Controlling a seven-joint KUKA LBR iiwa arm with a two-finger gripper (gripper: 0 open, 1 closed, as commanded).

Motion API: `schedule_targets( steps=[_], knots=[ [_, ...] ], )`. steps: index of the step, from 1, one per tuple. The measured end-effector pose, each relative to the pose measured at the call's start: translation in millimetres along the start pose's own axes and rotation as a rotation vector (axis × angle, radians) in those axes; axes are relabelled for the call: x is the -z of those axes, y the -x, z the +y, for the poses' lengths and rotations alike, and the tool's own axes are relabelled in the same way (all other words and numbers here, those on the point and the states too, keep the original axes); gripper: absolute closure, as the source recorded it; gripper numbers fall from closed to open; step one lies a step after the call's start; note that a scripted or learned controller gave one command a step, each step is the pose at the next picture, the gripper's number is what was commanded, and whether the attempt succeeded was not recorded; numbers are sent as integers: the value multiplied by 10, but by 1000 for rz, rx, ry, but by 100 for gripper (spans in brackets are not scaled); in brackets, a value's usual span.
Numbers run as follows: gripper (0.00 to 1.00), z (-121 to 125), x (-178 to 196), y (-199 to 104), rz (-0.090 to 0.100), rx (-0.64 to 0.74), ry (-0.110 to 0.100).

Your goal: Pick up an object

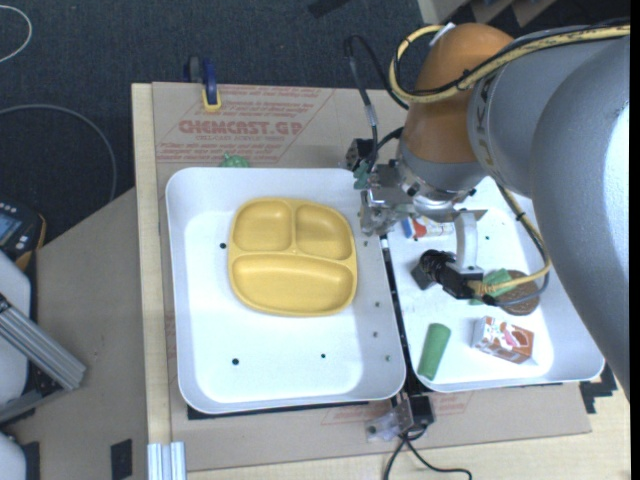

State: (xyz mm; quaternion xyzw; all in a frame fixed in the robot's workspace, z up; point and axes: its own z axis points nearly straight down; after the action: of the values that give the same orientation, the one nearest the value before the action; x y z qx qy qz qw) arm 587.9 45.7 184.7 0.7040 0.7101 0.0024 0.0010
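My gripper [383,206] hangs low over the far left corner of the right bin [560,363], close to the wall it shares with the left bin. Just to its right lies a small red, white and blue item [416,230], partly hidden by the wrist. A green cylinder [433,350] lies near the right bin's front left. A red and white packet [504,339] sits to the right of the cylinder. A brown round object [517,290] lies behind the packet. A yellow divided plate [292,256] rests in the left bin [200,308].
The grey arm and its orange band [450,98] cover the far right of the right bin. A cardboard sheet [250,123] lies under both bins. A blue and yellow clamp [209,80] holds the sheet's far edge. Bare white floor shows in front of the plate.
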Motion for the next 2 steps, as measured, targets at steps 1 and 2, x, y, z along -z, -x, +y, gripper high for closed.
schedule_targets(
  steps=[1, 2],
  knots=[
    [100, -335, 1218, -810, 2, 0, 5],
    [100, -475, 518, -1761, -1, -1, -11]
  ],
)
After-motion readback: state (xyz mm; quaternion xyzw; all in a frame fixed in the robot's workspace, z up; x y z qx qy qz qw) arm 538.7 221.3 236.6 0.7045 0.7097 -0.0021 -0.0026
